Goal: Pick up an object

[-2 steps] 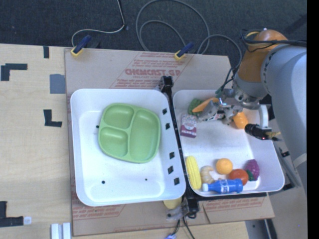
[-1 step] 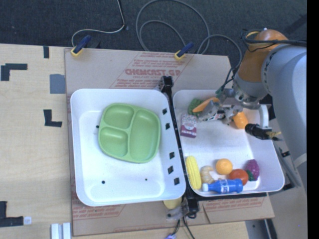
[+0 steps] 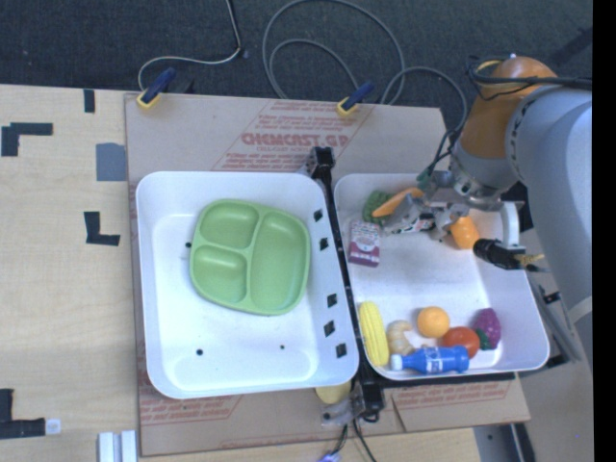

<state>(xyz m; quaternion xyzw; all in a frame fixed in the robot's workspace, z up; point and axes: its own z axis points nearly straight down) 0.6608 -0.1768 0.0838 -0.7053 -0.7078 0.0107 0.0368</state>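
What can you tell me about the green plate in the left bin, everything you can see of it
The green plate is a pale green divided tray, rounded-square in outline, that looks like smooth plastic. Raised ridges split it into three compartments: two smaller ones on the left and a larger one on the right. It lies flat and right side up on the floor of the left bin, toward the bin's upper middle, turned slightly askew to the walls. Nothing lies in it, and it touches none of the walls.

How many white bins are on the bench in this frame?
2: the left bin holds a green divided plate; the right bin holds the small toy foods, beneath the gripper.
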